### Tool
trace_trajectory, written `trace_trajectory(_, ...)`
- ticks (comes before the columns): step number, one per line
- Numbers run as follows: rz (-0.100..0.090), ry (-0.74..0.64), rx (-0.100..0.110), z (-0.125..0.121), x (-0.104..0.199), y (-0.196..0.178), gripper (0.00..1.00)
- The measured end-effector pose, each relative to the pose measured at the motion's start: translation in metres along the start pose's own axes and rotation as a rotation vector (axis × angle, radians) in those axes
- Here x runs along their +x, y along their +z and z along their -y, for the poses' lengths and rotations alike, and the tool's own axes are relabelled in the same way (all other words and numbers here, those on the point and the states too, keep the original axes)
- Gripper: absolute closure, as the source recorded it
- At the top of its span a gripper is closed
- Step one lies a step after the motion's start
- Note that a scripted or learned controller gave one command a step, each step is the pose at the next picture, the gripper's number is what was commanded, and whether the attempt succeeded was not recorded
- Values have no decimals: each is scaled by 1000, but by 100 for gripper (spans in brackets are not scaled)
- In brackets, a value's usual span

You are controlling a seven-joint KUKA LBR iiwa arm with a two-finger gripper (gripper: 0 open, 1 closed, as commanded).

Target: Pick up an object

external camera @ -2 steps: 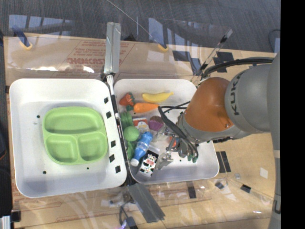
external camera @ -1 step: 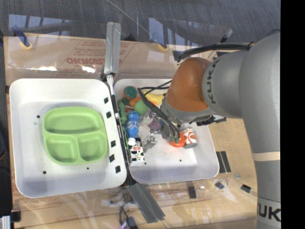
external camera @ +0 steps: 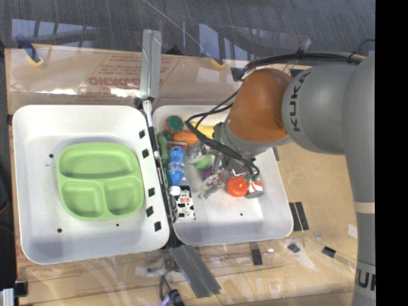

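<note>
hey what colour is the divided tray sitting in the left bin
Light green. The divided tray shows plainly in the camera view, lying in the left white bin.

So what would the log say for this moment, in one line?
phase: reaching | gripper: low in right bin among toys | nearest: red ball | grasp: unconfirmed | green tray: left bin

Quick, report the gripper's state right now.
Two-finger gripper: low in the right-hand shallow white bin, among the small toys; open or shut cannot be told, and nothing is seen held.
</note>
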State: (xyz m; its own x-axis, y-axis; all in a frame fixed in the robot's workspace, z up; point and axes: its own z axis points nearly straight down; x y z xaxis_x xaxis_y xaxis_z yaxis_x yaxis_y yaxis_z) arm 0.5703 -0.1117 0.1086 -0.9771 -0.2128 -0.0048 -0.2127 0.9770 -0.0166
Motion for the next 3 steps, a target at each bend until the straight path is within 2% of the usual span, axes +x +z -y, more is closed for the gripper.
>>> trace_trajectory(1,-5,16,0,6,-13,16,0)
trace_trajectory(2,-6,107,-13,-9,-21,19,0)
trace_trajectory(3,-7,100,-14,-10,-22,13,100)
